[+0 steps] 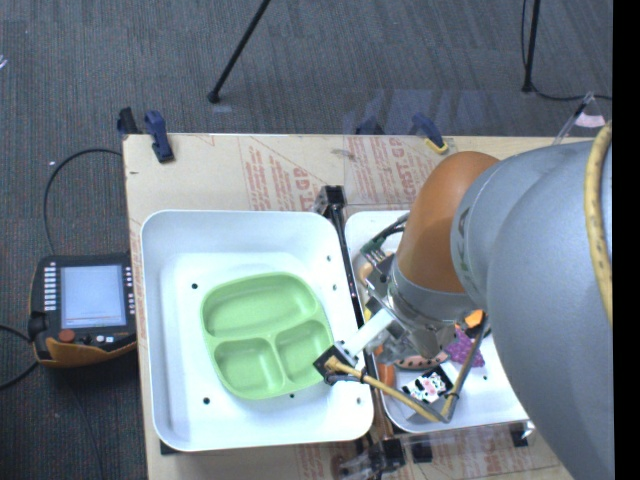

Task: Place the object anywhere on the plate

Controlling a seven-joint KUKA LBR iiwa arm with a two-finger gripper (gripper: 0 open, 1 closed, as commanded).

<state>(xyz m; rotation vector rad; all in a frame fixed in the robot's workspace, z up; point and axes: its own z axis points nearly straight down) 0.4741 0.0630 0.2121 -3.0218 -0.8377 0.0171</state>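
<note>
Green plate [265, 333] in left bin [165, 268]; arm [470, 258] covers right bin; claw state unclear.

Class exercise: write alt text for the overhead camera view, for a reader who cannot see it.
A grey robot arm with an orange band reaches from the right over the right-hand white bin, hiding most of it. The left white bin holds a green divided plate. A handheld controller lies on the floor to the left.

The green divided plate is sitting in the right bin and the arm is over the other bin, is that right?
Not quite. The camera view shows the green divided plate in the left bin, not the right. The arm is over the other bin, as you said.
</note>
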